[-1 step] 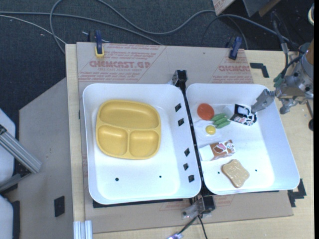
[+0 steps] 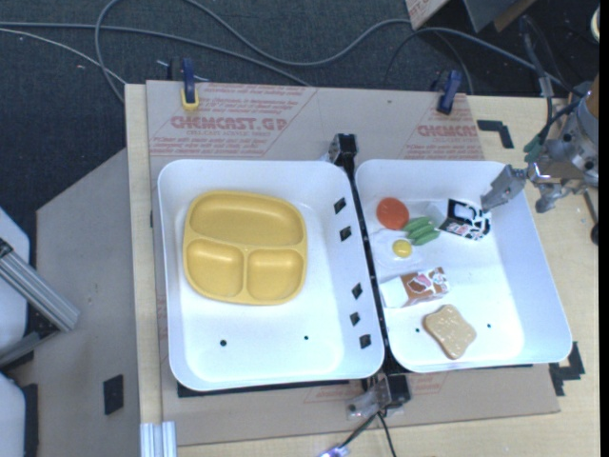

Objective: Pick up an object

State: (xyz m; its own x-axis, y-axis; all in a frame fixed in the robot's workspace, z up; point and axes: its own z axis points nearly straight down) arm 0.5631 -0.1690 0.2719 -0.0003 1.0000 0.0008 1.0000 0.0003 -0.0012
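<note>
At the right edge of the frame, the gripper [image 2: 501,190], hanging over the upper right corner of the right bin [image 2: 533,284]; whether its fingers are spread or pressed together cannot be told. Just left of and below it, apart from it, a black-and-white patterned object [image 2: 466,220] lying on the bin floor, nothing between the fingers. Further left in the same bin, a red-orange round piece [image 2: 392,211], touching or nearly touching a green pod-like piece [image 2: 422,228], with a small yellow ball [image 2: 402,248] just below. Lower, near the bin's middle, a small brown-and-white printed packet [image 2: 423,285], and below that, toward the lower edge, a toy slice of toast [image 2: 449,330]. In the left bin [image 2: 190,350], a yellow three-compartment plate [image 2: 245,247] in the upper left part, compartments bare.
</note>
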